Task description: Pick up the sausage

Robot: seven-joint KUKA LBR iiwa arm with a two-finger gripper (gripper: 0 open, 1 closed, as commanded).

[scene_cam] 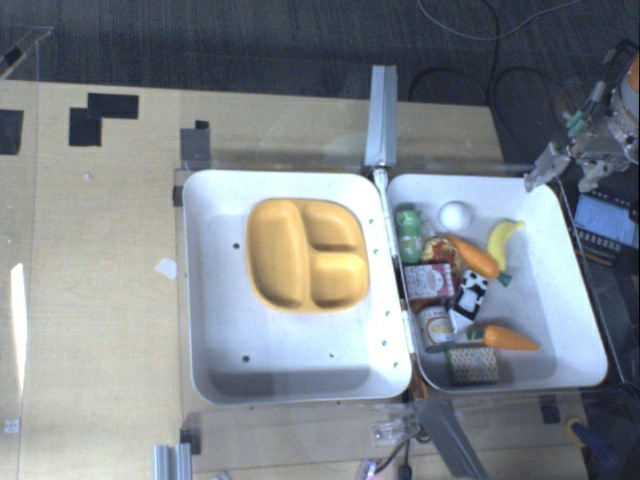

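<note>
The right bin [560, 298] holds a heap of toy food. An orange-brown elongated piece [471, 255], the likeliest sausage, lies slanted near the bin's middle, between a yellow banana [503, 240] and a red packet [428, 280]. A similar orange piece with a green end, a carrot [505, 338], lies nearer the front. My gripper [566, 171] hangs over the bin's far right corner, well away from the sausage. Its fingers are spread open with nothing between them.
A green can [408, 230], a white ball [455, 214], a black-and-white cube [470, 293], a small tin [437, 324] and a grey-green box [472, 365] crowd the right bin's left half. The left bin [215, 298] holds a yellow divided plate [305, 253].
</note>
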